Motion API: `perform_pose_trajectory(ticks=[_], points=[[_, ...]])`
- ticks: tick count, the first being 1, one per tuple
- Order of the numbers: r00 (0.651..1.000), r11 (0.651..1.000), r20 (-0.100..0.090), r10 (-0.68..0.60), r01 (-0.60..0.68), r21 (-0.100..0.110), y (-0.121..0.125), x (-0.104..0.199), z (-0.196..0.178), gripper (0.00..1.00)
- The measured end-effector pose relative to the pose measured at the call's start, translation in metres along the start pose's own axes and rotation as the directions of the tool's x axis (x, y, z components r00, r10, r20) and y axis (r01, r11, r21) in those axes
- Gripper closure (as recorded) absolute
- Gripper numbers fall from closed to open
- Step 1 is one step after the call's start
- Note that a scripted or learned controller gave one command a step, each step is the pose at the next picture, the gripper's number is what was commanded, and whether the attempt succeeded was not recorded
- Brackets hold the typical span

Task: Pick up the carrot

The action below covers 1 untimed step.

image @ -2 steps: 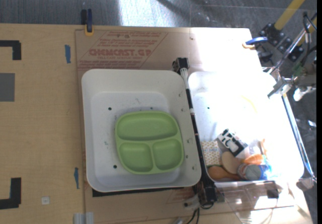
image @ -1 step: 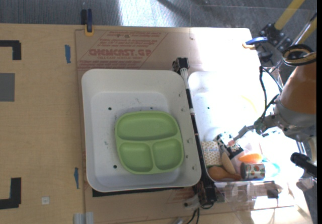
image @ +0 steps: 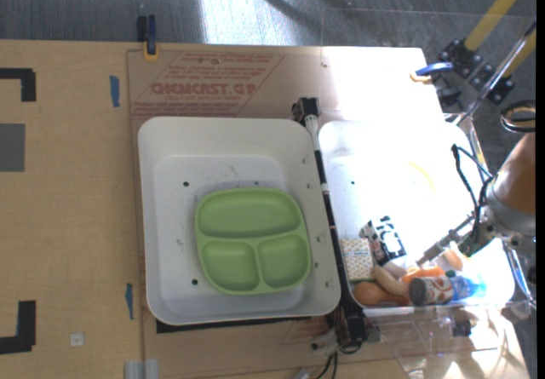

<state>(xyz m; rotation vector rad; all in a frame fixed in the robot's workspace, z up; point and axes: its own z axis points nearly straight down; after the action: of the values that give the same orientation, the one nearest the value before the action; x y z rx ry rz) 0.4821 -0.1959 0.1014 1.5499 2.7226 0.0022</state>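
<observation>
Near edge of right white bin (image: 341, 166): cluster of small items. Orange tapered carrot (image: 372, 293) lies at the near-left corner of that pile, long axis roughly left-right, touching a tan elongated item beside it. Two-finger gripper (image: 460, 245) hangs above the pile's right part — carrot is to its left and nearer the camera. Jaw opening: cannot tell; nothing visibly held. Farther left, green divided plastic plate (image: 252, 239) in the left bin.

A green divided plate (image: 252, 240) sits in the left bin (image: 162, 198); a blue clamp (image: 151, 35) grips the surface's (image: 68, 198) far edge.
</observation>
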Motion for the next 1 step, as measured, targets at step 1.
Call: perform_pose_trajectory(ticks=[1], points=[[1.0,1.0,0.008,0.002,-0.001,-0.008,0.003,-0.0016,-0.012,1.0]])
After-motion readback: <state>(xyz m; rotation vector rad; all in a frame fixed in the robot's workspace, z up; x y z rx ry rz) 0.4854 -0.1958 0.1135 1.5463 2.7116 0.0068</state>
